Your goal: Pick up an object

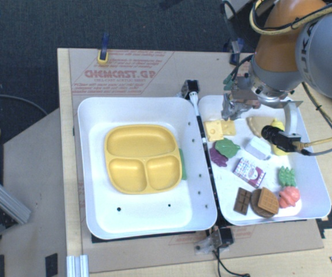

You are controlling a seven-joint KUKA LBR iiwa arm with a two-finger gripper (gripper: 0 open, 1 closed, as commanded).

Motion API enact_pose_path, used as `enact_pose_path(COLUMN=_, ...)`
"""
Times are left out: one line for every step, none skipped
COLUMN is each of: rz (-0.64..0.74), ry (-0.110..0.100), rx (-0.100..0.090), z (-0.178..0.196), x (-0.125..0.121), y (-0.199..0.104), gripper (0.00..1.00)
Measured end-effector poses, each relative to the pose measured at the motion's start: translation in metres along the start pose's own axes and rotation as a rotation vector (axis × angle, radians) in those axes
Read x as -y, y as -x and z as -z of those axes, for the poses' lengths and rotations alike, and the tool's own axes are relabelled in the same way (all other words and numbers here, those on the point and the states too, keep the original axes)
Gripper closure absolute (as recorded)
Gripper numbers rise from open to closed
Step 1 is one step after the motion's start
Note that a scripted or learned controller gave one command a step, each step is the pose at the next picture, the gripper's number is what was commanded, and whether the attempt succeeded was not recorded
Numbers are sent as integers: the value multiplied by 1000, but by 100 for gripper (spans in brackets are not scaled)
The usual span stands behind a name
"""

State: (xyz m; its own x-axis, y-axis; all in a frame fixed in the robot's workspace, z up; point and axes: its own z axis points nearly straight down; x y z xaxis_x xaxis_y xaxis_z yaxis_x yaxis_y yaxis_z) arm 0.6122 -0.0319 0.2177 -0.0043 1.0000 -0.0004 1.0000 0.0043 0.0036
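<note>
camera view has the claw (pixel 230 115) low in the right bin (pixel 321 180), touching the cheese slice (pixel 218 130) just under it; i cannot tell its state. grapes (pixel 218 156) lie further below.

Our arm reaching in from the right

We see our grey arm (pixel 321 45) bent down from the upper right, its orange band (pixel 287 13) above the wrist, and the gripper (pixel 230 115) hanging near the far left corner of the right bin (pixel 321 203); its fingers are too unclear to judge.
</note>
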Motion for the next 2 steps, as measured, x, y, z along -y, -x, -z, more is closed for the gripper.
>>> enact_pose_path(rz=-1, ry=1, rx=0, z=5, x=-31, y=-52, gripper=100)
enact_pose_path(rz=-2, ry=1, rx=0, z=18, x=-32, y=-71, gripper=100)
